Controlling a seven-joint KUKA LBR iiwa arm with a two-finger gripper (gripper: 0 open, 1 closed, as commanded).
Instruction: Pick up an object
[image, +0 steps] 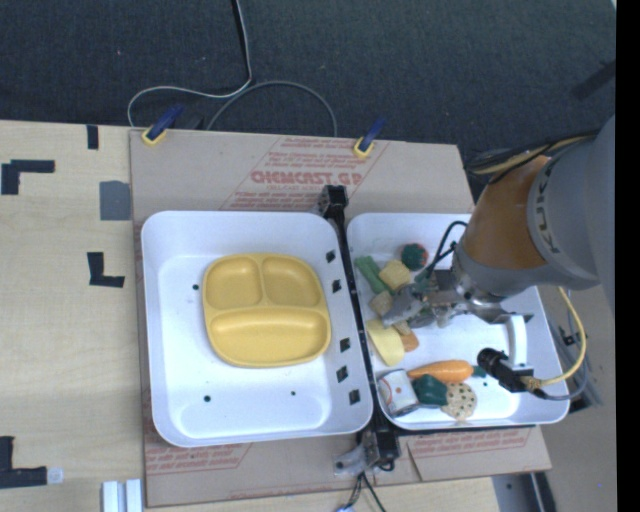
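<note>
The right bin (535, 335) holds a scatter of small toy foods. A green stick (368, 272), a yellow block (394, 276) and a green and red round piece (413, 256) lie near its back left. A pale yellow wedge (386, 343) and a small brown piece (406, 338) sit in the middle left. An orange carrot (441, 370), a teal piece (431, 391), a speckled cookie (460, 402) and a white packet (397, 390) lie along the front. My gripper (415, 306) is low in this bin, just above the wedge and beside the yellow block.
The left bin (170, 300) carries a yellow divided plate (267, 308). A black divider (345, 290) runs between the bins. The arm's grey and orange body (520, 235) covers the right bin's back right. Cardboard (290, 175) lies under both bins.
</note>
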